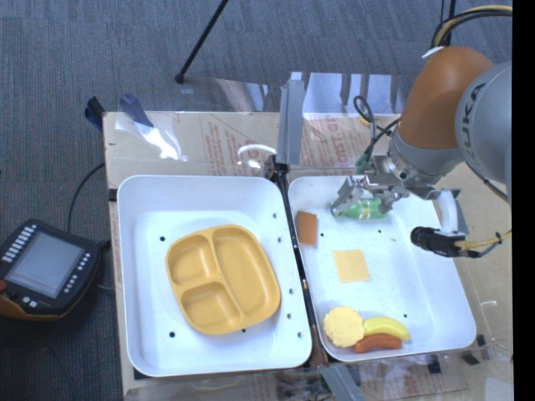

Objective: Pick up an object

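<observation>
Where gripper [361, 200] hangs, green object [365, 211] just beneath, right bin [435, 307]

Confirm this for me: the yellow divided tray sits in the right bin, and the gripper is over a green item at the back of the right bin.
Not quite. The camera view shows the yellow divided tray in the left bin, not the right bin. The rest stands: the gripper is over a green item at the back of the right bin.
</observation>
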`<state>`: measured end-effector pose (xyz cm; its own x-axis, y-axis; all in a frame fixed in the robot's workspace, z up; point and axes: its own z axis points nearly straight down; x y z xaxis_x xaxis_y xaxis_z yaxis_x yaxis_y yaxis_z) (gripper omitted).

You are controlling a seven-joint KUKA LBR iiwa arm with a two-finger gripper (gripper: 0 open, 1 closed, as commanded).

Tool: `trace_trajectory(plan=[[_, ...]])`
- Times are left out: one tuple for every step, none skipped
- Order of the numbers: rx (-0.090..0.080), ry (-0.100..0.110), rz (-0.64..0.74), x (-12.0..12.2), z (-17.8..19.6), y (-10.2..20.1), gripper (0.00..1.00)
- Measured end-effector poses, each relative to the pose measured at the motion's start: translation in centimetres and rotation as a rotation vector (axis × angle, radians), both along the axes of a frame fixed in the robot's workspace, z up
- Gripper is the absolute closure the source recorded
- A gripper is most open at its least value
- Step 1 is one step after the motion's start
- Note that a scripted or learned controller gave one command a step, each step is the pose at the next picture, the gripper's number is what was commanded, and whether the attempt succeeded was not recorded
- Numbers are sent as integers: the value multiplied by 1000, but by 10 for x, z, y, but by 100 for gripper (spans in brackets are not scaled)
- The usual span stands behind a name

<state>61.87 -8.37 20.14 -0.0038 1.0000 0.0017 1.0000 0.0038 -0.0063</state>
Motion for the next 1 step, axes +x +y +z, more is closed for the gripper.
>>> trace_trajectory(plan=[[-1,2,57,24,-45,-63,0]])
